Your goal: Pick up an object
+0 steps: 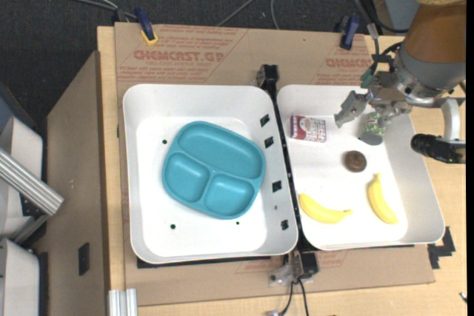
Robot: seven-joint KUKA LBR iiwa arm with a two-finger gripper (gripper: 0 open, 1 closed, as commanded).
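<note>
Hovering above the right bin point(426, 192), the gripper point(361, 120) hangs spread and empty. Below it, the brown puck point(355, 160) looks light, stiff and smooth; pinching across its sides seems safest.

You have two bins side by side: the left bin point(141, 159) holds a divided tray point(213, 169) at its centre. In the right bin point(422, 196), a packet point(308, 128) lies far left, a round object point(356, 160) mid-bin, and two bananas point(323, 209) point(381, 200) along the near side
</note>
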